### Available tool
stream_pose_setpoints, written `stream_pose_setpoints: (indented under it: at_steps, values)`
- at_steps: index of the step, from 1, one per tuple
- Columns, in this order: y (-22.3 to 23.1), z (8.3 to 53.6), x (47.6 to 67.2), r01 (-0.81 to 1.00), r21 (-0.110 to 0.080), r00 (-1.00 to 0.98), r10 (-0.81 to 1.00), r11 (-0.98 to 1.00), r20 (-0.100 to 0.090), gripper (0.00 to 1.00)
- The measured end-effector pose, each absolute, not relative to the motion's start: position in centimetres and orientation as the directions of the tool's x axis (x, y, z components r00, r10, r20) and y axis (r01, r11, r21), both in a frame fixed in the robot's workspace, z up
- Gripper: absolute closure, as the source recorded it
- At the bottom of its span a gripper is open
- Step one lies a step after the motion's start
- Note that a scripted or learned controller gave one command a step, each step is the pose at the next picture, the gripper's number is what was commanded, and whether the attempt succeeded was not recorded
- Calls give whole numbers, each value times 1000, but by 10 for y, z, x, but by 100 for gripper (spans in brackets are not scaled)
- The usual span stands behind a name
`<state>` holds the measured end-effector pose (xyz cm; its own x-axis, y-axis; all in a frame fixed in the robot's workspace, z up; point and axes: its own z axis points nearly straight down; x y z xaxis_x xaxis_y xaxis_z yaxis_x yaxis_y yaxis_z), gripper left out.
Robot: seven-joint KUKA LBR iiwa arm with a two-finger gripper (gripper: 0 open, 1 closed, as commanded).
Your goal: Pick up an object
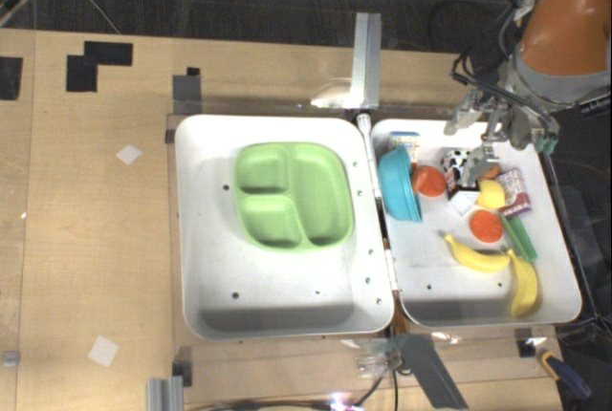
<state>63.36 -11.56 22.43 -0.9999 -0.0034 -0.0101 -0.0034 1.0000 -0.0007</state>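
- Right white bin [564, 290] holds the candidate objects, clustered mid-bin: small yellow lemon-shaped piece [491, 194], two orange-red round pieces [429, 181] [486, 226], black-and-white patterned item [457, 166], green stick-shaped piece [520, 238], dark red packet [513, 190].
- Two yellow bananas: one [475, 255] curved near the bin centre, the other [523, 282] by the near right corner.
- Blue oval plastic dish [398, 185] leans against the bin's left wall.
- Tool [490, 145] sits over the far side of the right bin, just above the patterned item and the lemon piece. Open or shut: cannot tell; nothing visibly in its grasp.
- Grey arm with orange band [566, 17] enters from upper right.
- Left white bin [201, 285] carries a green three-compartment plastic tray [292, 194].
- Both bins rest on the wooden table [86, 237].
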Motion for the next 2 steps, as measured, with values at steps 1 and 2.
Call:
stream_pose_setpoints:
  at_steps: [1, 2]
  values:
    - [-143, 96, 614, 43, -2, -999, 43, 999, -16, 0]
    - [-128, 94, 541, 189, 1, -982, 189, 982, -27, 0]
